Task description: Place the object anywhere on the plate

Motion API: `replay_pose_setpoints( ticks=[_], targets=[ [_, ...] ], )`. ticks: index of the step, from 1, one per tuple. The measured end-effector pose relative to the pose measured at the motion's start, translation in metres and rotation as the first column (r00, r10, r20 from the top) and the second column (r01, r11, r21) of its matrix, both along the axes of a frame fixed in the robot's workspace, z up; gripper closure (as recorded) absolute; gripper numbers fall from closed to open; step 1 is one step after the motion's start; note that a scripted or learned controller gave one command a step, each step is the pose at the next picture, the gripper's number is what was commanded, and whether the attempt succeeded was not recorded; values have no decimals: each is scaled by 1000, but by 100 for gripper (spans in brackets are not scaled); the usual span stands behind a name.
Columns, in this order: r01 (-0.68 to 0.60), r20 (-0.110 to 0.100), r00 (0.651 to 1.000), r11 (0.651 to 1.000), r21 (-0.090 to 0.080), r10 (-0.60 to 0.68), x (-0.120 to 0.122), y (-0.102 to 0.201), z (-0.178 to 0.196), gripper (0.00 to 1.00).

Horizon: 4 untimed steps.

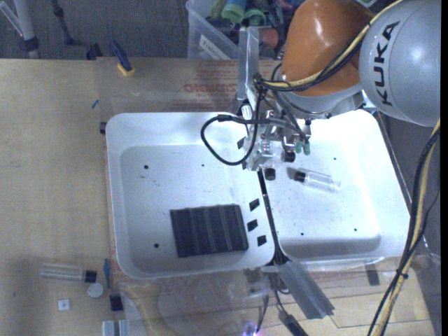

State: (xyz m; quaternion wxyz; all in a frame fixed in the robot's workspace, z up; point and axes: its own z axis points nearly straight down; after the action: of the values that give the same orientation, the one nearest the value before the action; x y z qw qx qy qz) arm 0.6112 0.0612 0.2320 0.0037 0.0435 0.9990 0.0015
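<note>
The clear vial lies right of the dark ribbed plate, unplaced; gripper hovers nearby, grip state indiscernible.

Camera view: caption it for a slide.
Grey KUKA arm's gripper above the seam between white bins; ribbed black rectangular plate left, clear plastic vial right.

You saw the object, a small clear tube with a dark cap, lying flat on its side in the right bin, in that bin's upper left part, cap end toward the divider between the bins. The plate, a dark ribbed rectangle, lay flat in the left bin near its lower right corner.
</note>
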Motion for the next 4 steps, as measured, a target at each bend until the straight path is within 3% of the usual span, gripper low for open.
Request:
replay_pose_setpoints(
  ticks=[1,2,3,4],
  targets=[
    [-471,3,882,882,-4,471,43,-15,157,100],
    [-180,4,984,984,-3,180,56,-39,205,100],
    [230,-7,973,973,-2,-230,55,26,172,100],
    [747,-3,665,665,1,-747,45,-11,203,100]
  ],
)
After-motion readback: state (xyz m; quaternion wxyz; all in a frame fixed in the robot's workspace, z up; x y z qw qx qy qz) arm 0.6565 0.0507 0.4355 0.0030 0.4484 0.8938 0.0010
